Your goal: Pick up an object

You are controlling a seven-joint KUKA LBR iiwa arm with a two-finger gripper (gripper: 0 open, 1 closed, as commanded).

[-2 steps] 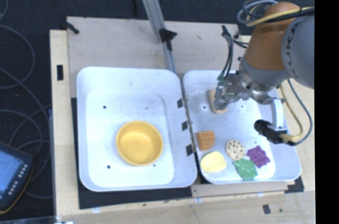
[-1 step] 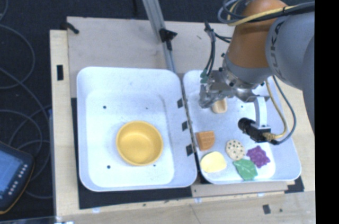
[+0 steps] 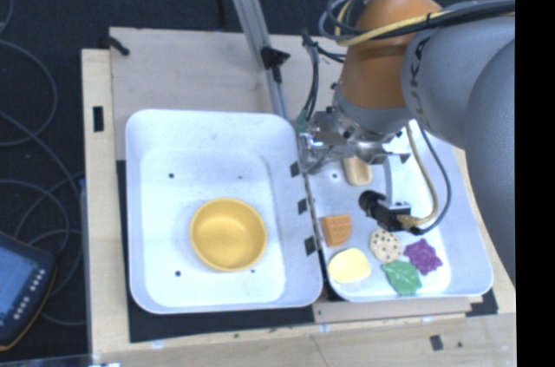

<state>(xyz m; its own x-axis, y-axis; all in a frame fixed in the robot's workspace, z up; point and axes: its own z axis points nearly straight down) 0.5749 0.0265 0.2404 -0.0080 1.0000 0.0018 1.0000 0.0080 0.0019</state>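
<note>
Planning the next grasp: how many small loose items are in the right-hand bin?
6. Tan piece under the arm, orange waffle-like square, speckled round cookie, purple lumpy piece, pale yellow disc, green piece. The arm may hide more.

A yellow bowl is sitting in the left bin. Right of the bowl, an orange block, yellow piece, green piece and purple piece are lying together.
</note>
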